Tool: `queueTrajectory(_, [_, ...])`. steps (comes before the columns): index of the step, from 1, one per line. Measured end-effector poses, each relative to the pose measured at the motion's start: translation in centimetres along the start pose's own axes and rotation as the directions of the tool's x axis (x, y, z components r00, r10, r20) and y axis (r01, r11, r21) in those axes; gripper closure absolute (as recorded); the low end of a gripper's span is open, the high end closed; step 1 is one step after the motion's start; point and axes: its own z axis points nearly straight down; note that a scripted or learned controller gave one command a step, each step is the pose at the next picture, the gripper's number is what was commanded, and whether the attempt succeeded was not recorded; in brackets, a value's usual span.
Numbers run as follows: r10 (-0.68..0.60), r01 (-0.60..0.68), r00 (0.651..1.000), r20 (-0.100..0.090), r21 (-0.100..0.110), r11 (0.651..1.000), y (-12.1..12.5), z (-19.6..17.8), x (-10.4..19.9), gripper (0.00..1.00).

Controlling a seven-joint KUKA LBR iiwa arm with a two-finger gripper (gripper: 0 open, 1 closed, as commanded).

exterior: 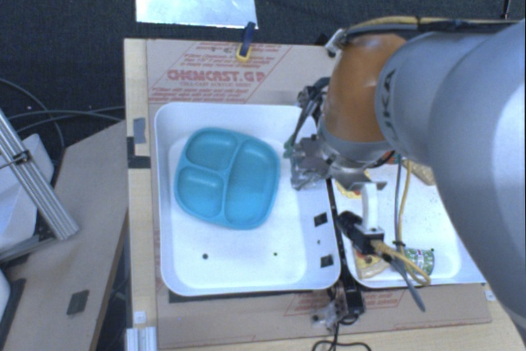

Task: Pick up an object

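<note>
Grey and huge at the frame's right, the arm point(460, 136) is nearest the camera, its orange band point(362, 86) just above the wrist. Its pincer point(306, 164) hangs over the right edge of the left bin point(238, 275); whether it is open or shut, I cannot tell, and nothing shows in its grip. At nine o'clock from the pincer lies a blue divided plate point(228, 177), flat in the left bin, its long axis running from ten o'clock to four o'clock. At five o'clock, in the right bin point(448, 271), lies a small green-labelled packet point(415, 260); its print is too small to read. Red lettering on the cardboard point(215, 70) atop the table, at eleven o'clock, reads roughly "CHEMCAST".
</note>
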Motion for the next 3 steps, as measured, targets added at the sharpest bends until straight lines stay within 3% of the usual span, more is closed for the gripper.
queueTrajectory(1, [0.009, -0.009, 1.0, 0.003, -0.019, 1.0, 1.9, -11.1, -3.8, 1.0])
queueTrajectory(2, [-0.001, 0.001, 1.0, 0.0, 0.002, 1.0, -2.6, -5.3, 2.3, 1.0])
queueTrajectory(3, [0.011, -0.011, 1.0, 0.003, -0.004, 1.0, -2.1, -4.7, -2.6, 1.0])
